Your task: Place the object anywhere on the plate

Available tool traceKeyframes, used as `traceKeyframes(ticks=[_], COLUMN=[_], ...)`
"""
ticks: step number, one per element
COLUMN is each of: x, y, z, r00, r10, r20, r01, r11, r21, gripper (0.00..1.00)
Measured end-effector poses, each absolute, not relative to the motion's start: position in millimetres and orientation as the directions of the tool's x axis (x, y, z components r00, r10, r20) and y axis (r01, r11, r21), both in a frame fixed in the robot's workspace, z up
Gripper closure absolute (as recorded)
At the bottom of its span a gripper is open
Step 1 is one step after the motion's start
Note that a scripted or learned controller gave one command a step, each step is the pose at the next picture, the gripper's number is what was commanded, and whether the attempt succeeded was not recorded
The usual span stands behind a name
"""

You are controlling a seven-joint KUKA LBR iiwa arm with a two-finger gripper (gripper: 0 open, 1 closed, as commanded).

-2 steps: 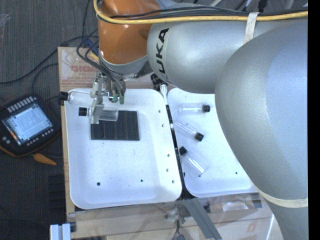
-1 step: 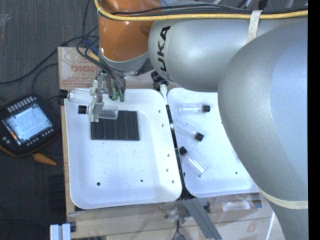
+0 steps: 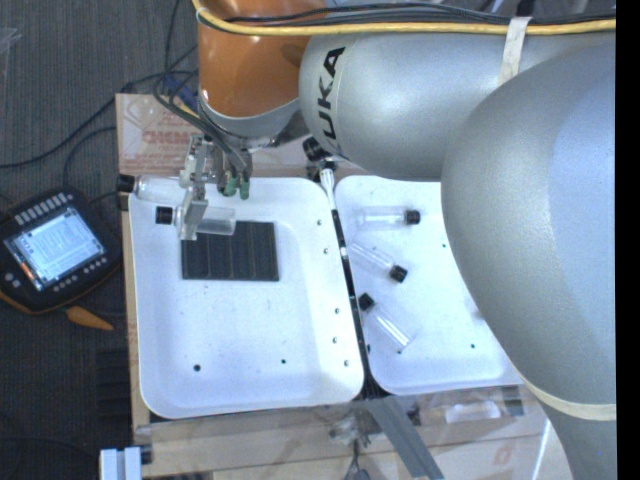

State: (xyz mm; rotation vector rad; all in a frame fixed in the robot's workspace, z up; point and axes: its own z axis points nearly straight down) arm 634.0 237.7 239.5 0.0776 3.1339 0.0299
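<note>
Pincer (image 3: pixel 196 218) over dark ribbed plate's (image 3: pixel 230 252) 10 o'clock corner in left bin (image 3: pixel 240 368), finger state unclear, clear black-capped tube (image 3: pixel 150 190) at bin's 11 o'clock, three more tubes (image 3: pixel 385 265) in right bin (image 3: pixel 440 368).

1. You're at a robotics lab bench: KUKA arm (image 3: pixel 420 78) over two white bins (image 3: pixel 240 388).
2. Teach pendant (image 3: pixel 52 251) and loose cables (image 3: pixel 60 138) on dark carpet.
</note>
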Motion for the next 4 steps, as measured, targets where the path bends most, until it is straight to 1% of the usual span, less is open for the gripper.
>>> traceKeyframes(ticks=[4], x=[636.1], y=[239.7], z=[276.3], r00=[-0.998], r10=[0.054], r20=[-0.013], r01=[0.053], r11=[0.998], r21=[0.032], gripper=[1.0])
